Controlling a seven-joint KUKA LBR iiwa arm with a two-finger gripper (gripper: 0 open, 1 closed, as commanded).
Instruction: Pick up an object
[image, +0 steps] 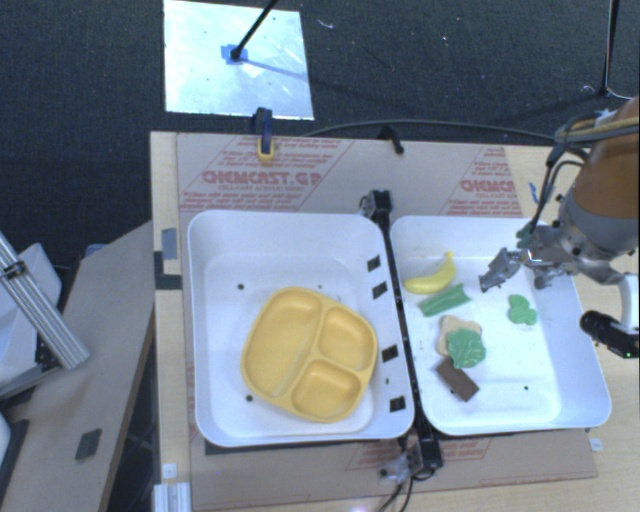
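My gripper (520, 270) hangs over the right bin (575, 400), its two fingers spread apart with nothing between them. Just below it lies a small green broccoli piece (521, 311). Left of the gripper lie a yellow banana (433, 277) and a green pod (444, 300). Lower down, a larger green broccoli (466, 347) rests on a tan slice (456, 327), with a brown block (458, 380) beneath them.
The left bin (215, 300) holds a yellow three-compartment tray (310, 353). A black divider (392, 310) with clips runs between the bins. The arm's orange band and grey wrist (605, 200) stand at the right edge, over the right bin's far corner.
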